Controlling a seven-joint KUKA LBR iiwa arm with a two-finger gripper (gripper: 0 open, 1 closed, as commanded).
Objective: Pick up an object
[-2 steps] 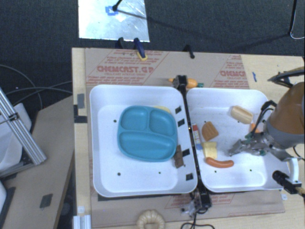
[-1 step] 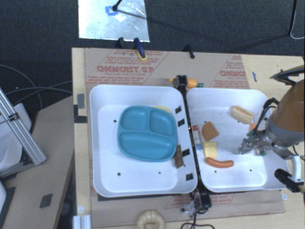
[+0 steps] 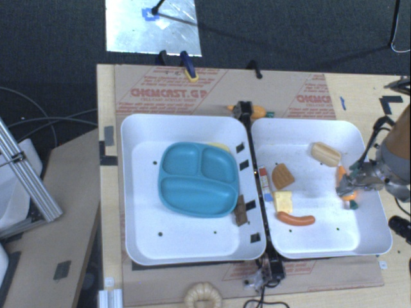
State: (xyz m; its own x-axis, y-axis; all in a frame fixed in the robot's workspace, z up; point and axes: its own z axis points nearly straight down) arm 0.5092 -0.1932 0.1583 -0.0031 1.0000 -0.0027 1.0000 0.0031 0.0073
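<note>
Cardboard [image 3: 282, 85] under the two bins carried red printed lettering that looked like "CHEMCAST GP", once near the upper left and again, turned, near the upper right; the rest of the print was too small to read. Two white bins sat side by side, touching along a dark centre seam. The left bin [image 3: 138, 236] held one blue divided plate [image 3: 198, 178] with three compartments, and one small brown piece [image 3: 241, 212] lay just beside the plate's lower right corner, near the seam. The right bin [image 3: 321, 239] held one tan bread roll [image 3: 325, 153] near its upper right, one brown slice [image 3: 282, 176] toward its left, one yellow block [image 3: 283, 202] just below that slice, and one orange-red sausage [image 3: 296, 219] lying below the block. One small orange item [image 3: 349, 199] sat at the bin's right side, directly under the gripper [image 3: 350, 186], which hung low over that spot; whether the gripper was open or closed could not be told, nor whether it gripped the orange item. The grey arm [image 3: 395, 162] entered from the right and hid part of the bin's right rim. One shiny sheet [image 3: 151, 17] lay above the cardboard, and a blue clamp [image 3: 188, 65] sat at the cardboard's top edge.
</note>
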